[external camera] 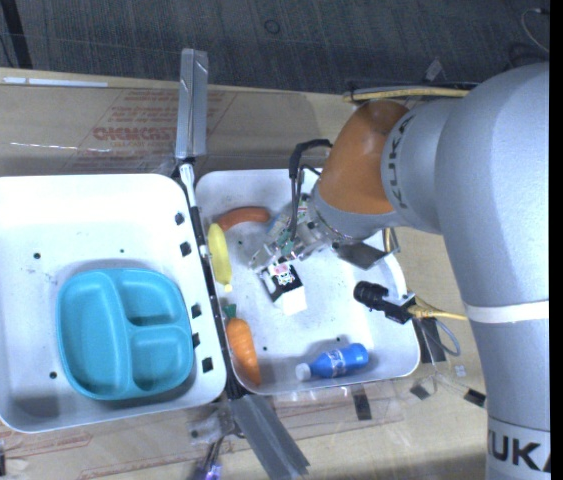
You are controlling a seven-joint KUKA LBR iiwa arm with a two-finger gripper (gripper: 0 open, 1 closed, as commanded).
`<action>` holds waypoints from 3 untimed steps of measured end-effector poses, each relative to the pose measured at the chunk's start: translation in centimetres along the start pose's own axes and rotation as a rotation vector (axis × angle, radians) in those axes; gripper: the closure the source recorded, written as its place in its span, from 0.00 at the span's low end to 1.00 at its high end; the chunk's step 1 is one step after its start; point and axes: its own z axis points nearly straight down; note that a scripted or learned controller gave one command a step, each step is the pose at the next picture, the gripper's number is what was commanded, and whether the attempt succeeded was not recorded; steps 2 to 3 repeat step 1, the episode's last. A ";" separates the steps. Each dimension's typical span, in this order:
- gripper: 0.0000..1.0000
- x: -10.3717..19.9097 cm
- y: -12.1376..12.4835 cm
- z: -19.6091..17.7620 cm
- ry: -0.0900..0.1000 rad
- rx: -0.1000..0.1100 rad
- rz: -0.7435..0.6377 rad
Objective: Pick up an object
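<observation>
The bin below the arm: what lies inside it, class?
A blue bottle, an orange carrot, a yellow piece, a reddish sausage and a white block lie in the bin. The arm covers its far right corner.

Dark ribbed floor at top; brown cardboard, red print, below it.

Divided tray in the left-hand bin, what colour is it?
The tray is light turquoise blue, clearest in the overhead camera view.

Grey arm, orange band
</observation>
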 end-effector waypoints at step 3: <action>1.00 2.8 2.6 -10.3 0.000 -0.002 0.004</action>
